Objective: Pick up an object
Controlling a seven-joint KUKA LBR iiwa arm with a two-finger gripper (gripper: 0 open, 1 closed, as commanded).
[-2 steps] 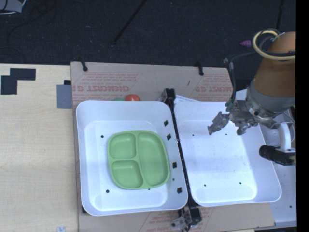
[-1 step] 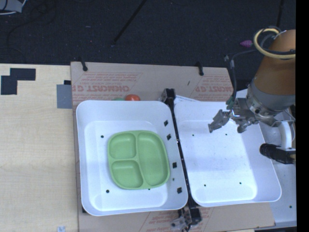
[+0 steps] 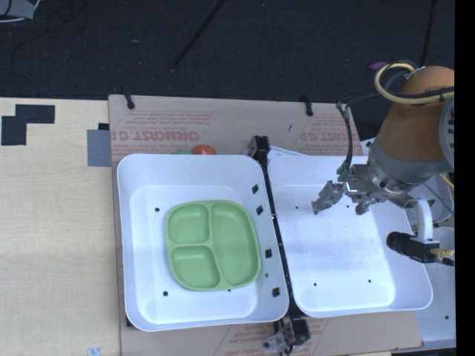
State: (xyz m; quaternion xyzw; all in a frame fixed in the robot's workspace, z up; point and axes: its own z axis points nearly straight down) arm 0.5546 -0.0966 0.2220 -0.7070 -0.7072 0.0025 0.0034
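Note:
A light green plate (image 3: pixel 213 244) with three compartments lies flat in the middle of the left white bin (image 3: pixel 141 191). My gripper (image 3: pixel 341 205) hovers over the upper part of the right white bin (image 3: pixel 371 288), well to the right of the plate. Its fingers (image 3: pixel 321 203) are spread open and nothing is between them. The grey arm with its orange band (image 3: pixel 419 106) reaches in from the right.
A small red object (image 3: pixel 202 150) and a bit of green (image 3: pixel 182 152) peek out behind the left bin's far rim. A black divider (image 3: pixel 271 228) runs between the two bins. Cardboard (image 3: pixel 223 128) lies under both bins.

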